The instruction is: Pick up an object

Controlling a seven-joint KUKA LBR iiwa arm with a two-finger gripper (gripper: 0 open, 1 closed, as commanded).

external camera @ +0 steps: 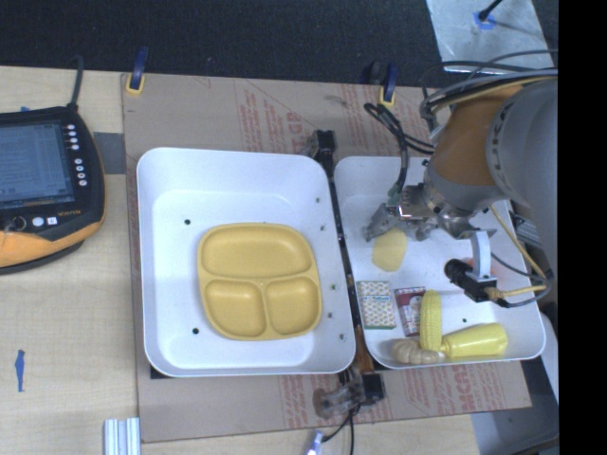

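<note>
Two bins (161,254), printed packets (377,303), writing unreadable

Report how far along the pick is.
Done: the arm has reached into the right bin, and the claw sits just above the pale yellow lump. In hand: nothing visibly gripped; whether the claw touches the lump is unclear. Left: grasp and lift. The yellow bottle, small cartons and the divided yellow tray in the left bin lie untouched.
</note>
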